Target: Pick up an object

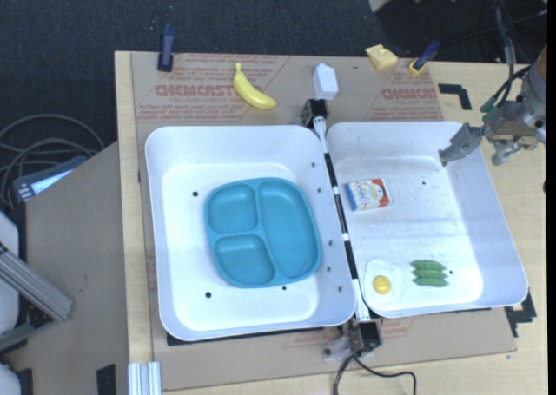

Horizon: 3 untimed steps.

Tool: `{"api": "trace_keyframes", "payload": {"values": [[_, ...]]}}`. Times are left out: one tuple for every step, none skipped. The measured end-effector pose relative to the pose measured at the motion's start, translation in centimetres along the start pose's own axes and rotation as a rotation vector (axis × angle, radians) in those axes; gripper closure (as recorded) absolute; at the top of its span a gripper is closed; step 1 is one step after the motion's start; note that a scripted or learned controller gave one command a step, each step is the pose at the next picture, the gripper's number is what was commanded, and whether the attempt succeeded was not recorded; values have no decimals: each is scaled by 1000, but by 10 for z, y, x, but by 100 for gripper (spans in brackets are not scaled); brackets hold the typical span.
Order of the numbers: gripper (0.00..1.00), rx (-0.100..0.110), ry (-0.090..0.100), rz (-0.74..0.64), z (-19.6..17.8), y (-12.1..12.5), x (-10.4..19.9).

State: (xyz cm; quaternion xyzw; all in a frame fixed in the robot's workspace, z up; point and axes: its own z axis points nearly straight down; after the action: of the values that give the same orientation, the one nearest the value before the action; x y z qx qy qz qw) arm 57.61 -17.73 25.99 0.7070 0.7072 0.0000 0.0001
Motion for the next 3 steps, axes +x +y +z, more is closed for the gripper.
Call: {"api": "trace_keyframes", "payload": {"values": [[0, 1, 0, -1, 139, 6, 50], [0, -3, 0, 0, 172, 30, 65], [0, -10, -3, 2, 171, 25, 73]]}}
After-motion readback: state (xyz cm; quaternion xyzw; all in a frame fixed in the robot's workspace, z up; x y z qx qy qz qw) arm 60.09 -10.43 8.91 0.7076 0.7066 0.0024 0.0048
